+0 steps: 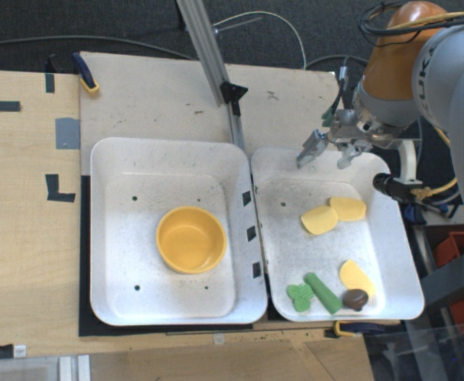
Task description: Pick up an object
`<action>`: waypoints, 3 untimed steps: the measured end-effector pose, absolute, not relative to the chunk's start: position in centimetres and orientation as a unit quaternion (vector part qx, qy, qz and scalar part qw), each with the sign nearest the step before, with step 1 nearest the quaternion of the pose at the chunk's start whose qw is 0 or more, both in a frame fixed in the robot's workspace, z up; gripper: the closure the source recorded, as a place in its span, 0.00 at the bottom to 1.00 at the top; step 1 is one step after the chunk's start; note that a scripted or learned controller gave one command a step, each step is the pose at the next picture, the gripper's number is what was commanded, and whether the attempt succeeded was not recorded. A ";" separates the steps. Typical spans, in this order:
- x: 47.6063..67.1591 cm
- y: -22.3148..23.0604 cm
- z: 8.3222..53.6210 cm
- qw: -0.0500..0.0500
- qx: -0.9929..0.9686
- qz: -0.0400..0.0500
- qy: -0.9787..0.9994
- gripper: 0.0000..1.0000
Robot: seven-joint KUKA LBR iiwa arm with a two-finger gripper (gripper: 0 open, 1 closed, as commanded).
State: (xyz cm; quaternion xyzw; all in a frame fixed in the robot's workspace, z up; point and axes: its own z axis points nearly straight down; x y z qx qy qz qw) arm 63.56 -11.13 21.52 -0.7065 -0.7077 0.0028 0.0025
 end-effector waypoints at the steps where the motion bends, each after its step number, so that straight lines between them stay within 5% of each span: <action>1: 63.7 -11.9 16.6 0.002 -0.707 0.003 -0.707 0.00; 2: 63.1 -12.1 10.1 0.003 -0.707 0.003 -0.708 0.00; 3: 63.4 -12.1 11.5 0.001 -0.706 0.001 -0.708 1.00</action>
